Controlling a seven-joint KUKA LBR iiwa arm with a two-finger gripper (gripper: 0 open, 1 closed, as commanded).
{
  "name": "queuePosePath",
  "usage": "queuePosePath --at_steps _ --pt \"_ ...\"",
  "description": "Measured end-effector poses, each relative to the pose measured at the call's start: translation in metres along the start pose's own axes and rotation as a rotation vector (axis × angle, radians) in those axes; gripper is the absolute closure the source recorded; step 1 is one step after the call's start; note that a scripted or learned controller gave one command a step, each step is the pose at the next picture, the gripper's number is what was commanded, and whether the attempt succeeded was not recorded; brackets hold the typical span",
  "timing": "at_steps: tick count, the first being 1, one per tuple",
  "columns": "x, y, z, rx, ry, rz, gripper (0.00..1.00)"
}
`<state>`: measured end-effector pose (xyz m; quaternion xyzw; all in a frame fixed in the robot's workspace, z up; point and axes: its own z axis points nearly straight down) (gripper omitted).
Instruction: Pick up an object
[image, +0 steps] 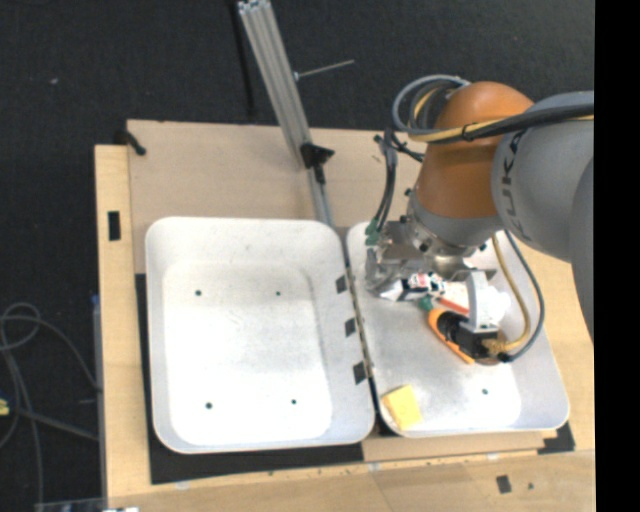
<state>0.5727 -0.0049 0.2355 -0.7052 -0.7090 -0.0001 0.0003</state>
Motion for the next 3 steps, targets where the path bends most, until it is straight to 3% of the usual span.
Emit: queuePosePath --at_steps 1,2,3 --pt "0.048 -0.03 0.001 0.0 0.001 -0.002 1.0" --pt "0.094 -0.039 0.003 0.0 0.002 -0.003 1.0" --pt "0.091 -0.038 0.003 -0.001 0.001 0.005 0.0"
